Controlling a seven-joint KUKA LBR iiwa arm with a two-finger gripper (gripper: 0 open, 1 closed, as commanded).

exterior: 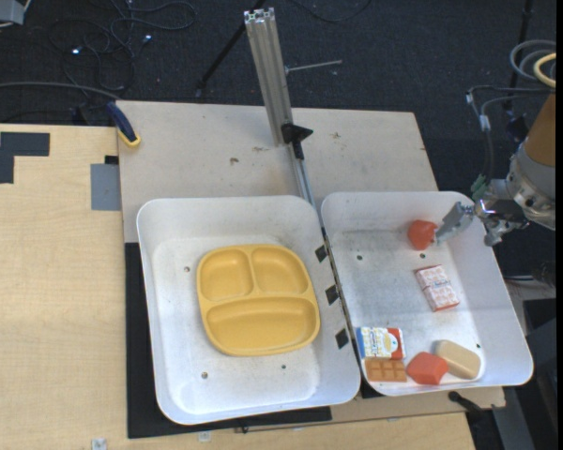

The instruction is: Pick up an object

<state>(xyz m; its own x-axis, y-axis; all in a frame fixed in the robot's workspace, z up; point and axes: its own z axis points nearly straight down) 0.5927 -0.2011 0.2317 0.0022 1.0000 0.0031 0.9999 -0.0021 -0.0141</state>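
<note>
The hand (471,216) is hanging over the right bin (385,345) near its top right edge, fingers spread and not holding anything. The red block (420,233) sits just left of one fingertip. The yellow tray (258,298) is in the left bin (169,345).

Two bins sat side by side. The left bin (169,364) held a tray (258,299) at its centre. In the right bin (380,251), a block (421,233) lay at 12 o'clock and a packet (436,287) near centre. At 6 o'clock lay a carton (381,343), a wafer (387,370), a wedge (427,368) and a bun (458,359), left to right.
</note>
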